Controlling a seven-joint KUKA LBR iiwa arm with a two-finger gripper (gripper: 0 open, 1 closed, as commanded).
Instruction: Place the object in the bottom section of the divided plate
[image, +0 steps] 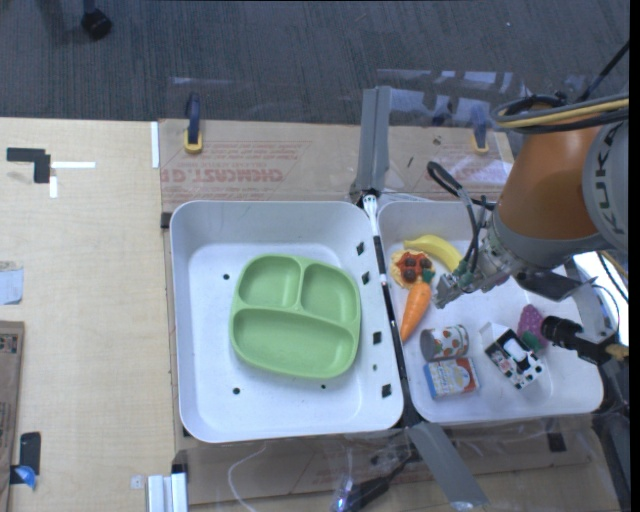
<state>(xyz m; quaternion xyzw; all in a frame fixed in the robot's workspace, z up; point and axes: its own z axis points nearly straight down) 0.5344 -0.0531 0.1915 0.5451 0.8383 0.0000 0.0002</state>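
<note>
The light green, three-part plastic divided plate (296, 316) lies flat in the left white bin (190, 300), with two small compartments at its far side and one wide compartment, the bottom section, nearest the camera; all three hold nothing yet. Which object is meant is not stated, but every candidate sits in the right white bin (580, 395): an orange plastic carrot (414, 310) lying along the left wall, a yellow banana (437, 249) beyond it, a small round toy pizza with red topping (413, 267) between them, a short tin can (445, 342), a small blue and white box (450, 377), a black and white block (514, 361) and a purple piece (530, 322). The gripper (452, 287) hangs low in that bin, just beside the top of the carrot and near the banana; from above its fingertips are a grey blur, so whether they are spread or closed I cannot tell, and nothing visibly sits between them. By my judgement the task has barely begun: the pick itself is still undone, and the lift, the carry across the divider to the left bin and the release over the wide compartment all remain.
</note>
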